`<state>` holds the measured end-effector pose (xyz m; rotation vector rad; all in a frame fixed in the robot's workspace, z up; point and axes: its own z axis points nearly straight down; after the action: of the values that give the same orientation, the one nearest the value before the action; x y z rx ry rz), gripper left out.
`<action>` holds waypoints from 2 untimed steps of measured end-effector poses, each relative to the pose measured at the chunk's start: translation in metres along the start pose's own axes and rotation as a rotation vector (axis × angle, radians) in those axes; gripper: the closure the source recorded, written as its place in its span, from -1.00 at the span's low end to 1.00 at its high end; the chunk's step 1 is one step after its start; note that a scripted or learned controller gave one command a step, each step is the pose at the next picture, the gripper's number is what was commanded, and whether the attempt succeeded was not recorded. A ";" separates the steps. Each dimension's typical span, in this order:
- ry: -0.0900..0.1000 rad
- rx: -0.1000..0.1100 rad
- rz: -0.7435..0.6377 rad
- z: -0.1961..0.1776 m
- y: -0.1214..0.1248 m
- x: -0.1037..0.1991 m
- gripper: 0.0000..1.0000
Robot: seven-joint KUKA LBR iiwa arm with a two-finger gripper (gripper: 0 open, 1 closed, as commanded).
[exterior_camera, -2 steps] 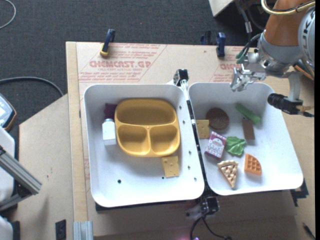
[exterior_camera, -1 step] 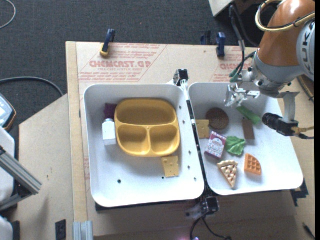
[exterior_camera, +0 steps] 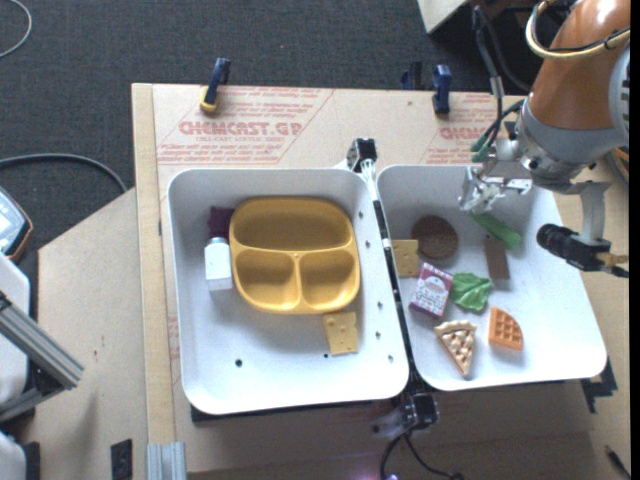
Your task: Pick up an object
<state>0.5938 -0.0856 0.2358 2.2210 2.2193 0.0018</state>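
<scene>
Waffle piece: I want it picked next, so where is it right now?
The orange waffle piece lies in the right bin, near its front right corner, just right of the pizza slice and below the green leaf.

Two white bins side by side on board w/ red print, blue clamps at far edge, dark carpet, grey cable left.

A robotics lab: 2 white bins of toy food sit on a clamped cardboard-covered counter, with loose cables on dark carpet and an aluminium frame.
</scene>
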 end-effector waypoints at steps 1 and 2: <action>0.000 0.001 0.000 0.001 0.001 0.000 1.00; 0.001 0.005 0.000 0.008 -0.002 -0.009 1.00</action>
<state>0.5914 -0.0950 0.2276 2.2243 2.2215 -0.0025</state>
